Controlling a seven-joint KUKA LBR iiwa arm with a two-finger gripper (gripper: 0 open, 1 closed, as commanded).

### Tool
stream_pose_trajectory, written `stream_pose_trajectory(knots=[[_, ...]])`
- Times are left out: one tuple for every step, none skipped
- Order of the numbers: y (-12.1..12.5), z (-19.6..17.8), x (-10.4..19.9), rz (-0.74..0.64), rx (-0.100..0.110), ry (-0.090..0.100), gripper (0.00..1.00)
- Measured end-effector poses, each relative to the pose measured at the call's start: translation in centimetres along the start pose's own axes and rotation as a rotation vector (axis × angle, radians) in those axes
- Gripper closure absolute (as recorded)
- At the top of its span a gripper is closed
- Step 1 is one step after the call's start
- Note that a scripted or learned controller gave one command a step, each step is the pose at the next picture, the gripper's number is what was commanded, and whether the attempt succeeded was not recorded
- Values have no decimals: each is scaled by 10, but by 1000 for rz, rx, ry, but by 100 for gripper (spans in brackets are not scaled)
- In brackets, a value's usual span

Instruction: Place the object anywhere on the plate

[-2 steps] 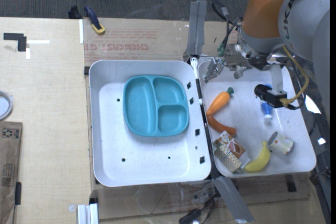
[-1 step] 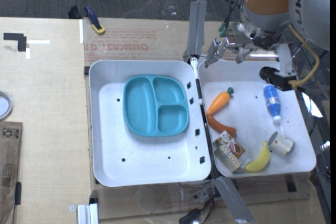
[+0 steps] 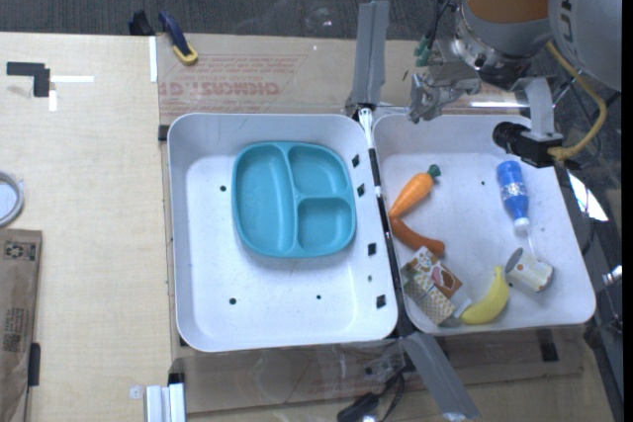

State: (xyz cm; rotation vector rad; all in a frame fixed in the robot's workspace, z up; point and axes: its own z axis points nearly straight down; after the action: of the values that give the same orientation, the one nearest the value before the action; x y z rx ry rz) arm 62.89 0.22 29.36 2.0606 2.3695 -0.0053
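— Where do we stand? Our gripper hovers over the back edge of the right bin, holding nothing; whether its fingers are released or clenched, we cannot tell.

— And the things to pick from?

— All in the right bin: a carrot, a blue bottle, a banana, a small packet. The blue plate sits in the left bin, bare.

— What could trip us up?

— We think the carrot lies close to the wall between the bins, so our fingers may strike that wall. The bottle could roll away. The packet touches the banana, so we might nudge both.
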Motion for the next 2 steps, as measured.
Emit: stream_pose_trajectory(knots=[[-45,58,42,-116,2,2,100],[-38,95,92,-136,2,2,100]])
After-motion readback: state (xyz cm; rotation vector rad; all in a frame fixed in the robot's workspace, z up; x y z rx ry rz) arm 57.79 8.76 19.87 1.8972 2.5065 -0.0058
